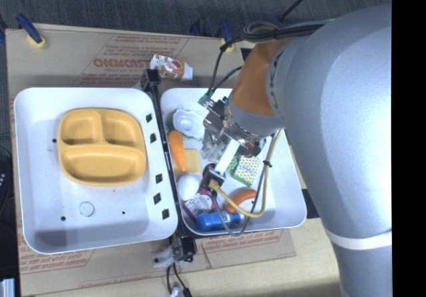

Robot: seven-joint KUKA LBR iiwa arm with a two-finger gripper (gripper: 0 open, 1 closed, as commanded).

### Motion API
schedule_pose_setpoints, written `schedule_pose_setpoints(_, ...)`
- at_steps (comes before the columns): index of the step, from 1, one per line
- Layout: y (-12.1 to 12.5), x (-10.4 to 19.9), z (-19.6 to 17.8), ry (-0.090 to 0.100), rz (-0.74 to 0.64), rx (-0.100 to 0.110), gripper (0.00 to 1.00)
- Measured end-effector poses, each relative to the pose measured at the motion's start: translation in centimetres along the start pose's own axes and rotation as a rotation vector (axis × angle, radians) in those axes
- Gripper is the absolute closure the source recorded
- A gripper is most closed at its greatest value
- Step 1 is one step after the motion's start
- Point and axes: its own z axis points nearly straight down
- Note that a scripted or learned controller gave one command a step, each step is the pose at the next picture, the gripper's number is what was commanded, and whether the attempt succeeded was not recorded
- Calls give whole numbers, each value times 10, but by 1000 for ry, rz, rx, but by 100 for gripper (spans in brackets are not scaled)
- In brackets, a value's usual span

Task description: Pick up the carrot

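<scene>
The carrot (176,150) is orange and lies lengthwise along the left wall of the right bin (293,202), partly on a pale yellow block (192,162). My gripper (213,149) hangs low over the middle of that bin, just right of the carrot and apart from it. The grey arm with its orange band (256,86) comes in from the right and hides the bin's right half. Nothing shows held in the gripper.
Around the carrot lie a white crumpled item (187,120), a white egg (188,186), a green patterned box (247,169), a red-orange piece (243,196) and a blue item (213,221). The left bin (33,222) holds a yellow divided plate (102,144). A small packet (170,66) sits behind the bins.
</scene>
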Motion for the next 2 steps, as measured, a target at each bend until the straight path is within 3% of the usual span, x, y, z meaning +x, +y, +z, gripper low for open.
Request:
schedule_pose_setpoints(1,-67,18,1,-1,264,3,100)
schedule_pose_setpoints(2,-43,-1,-48,1,326,0,100)
